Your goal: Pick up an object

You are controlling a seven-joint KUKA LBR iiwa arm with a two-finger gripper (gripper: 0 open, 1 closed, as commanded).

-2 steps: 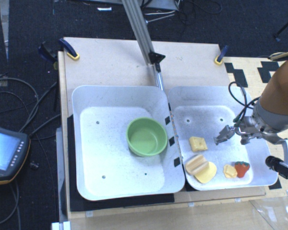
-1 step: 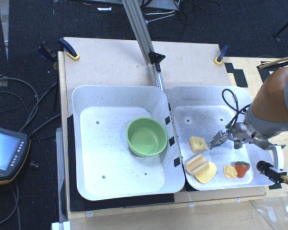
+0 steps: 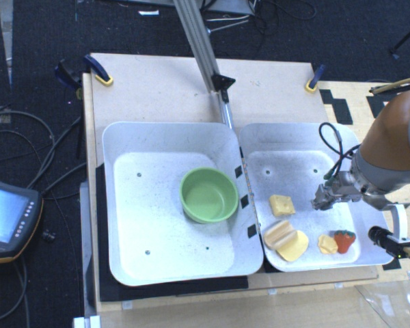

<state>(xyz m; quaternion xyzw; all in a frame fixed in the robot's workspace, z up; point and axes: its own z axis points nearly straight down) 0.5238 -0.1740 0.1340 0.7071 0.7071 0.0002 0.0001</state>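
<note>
Your hand point(image 3: 322, 200) hangs low over the right bin point(image 3: 294, 162), near its outer wall, and you cannot tell from this slant whether it is spread or pressed together; nothing shows pinched in it. The likely targets lie close by. The pale yellow cube point(image 3: 281, 205) sits just beside the hand, toward the divide between the bins. Nearer the front wall, below the hand, rest a small yellow piece point(image 3: 328, 244) touching a red strawberry-like toy point(image 3: 344, 238), and further along that wall a tan and yellow lump point(image 3: 287, 240). These pieces crowd the front corner, so a descent there risks nudging a neighbour; the cube stands apart and looks the easier grasp. The green bowl point(image 3: 208, 195) sits alone in the left bin point(image 3: 133, 183), well apart from the hand.
</note>
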